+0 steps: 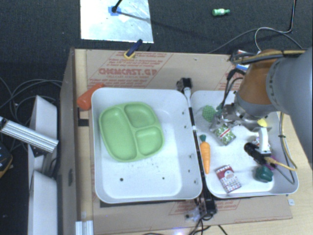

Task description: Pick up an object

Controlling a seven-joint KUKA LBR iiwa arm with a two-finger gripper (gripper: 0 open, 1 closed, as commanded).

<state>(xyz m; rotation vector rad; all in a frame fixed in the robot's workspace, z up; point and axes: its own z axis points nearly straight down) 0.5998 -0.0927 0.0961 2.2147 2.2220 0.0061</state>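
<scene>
I see my gripper (pixel 226 123) over a packet (pixel 224 133), grip unclear; a carrot (pixel 205 154) and green ball (pixel 209 112) crowd nearby.

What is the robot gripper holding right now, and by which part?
Cannot be told: the gripper sits low over a small green-patterned packet in the right bin, hiding any hold.

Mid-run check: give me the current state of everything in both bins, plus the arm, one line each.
Gripper: down in the right bin, over a small clear packet.
Clear packet: lying flat under the gripper; grasp not confirmed.
Green divided tray: flat in the left bin, right side up.
Carrot: lying along the right bin's left wall.
Red-and-white packet: flat, near the front.
Green bumpy ball: resting beside the gripper.
</scene>
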